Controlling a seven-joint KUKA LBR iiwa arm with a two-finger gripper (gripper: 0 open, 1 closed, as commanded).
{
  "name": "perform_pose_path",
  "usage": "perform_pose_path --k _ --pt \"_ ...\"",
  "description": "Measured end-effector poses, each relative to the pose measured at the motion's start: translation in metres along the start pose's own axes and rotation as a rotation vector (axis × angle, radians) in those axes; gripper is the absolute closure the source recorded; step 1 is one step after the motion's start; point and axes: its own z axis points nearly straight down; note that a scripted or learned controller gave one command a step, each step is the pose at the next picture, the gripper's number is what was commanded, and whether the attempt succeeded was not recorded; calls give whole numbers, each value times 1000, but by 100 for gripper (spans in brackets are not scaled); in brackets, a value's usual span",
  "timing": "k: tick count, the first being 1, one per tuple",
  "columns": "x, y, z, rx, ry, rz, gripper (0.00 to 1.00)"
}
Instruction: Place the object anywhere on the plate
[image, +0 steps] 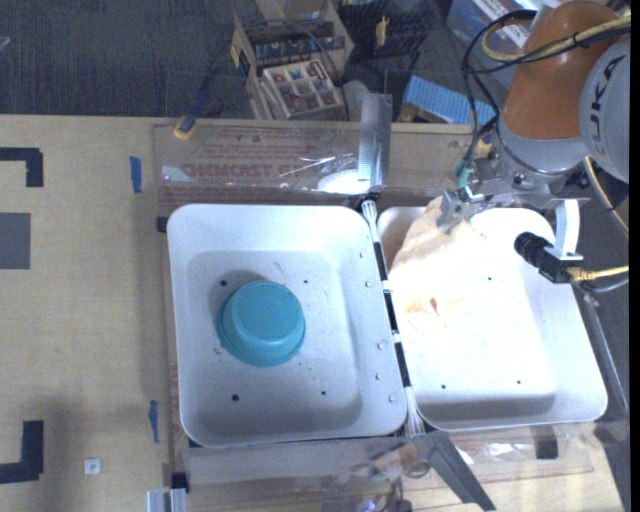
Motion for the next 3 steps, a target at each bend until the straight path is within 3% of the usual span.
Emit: perform_pose_path --k 1,3 --pt "3 1 14 3 2 -5 100" --pt "103 31 14 -6 -1 -801 100"
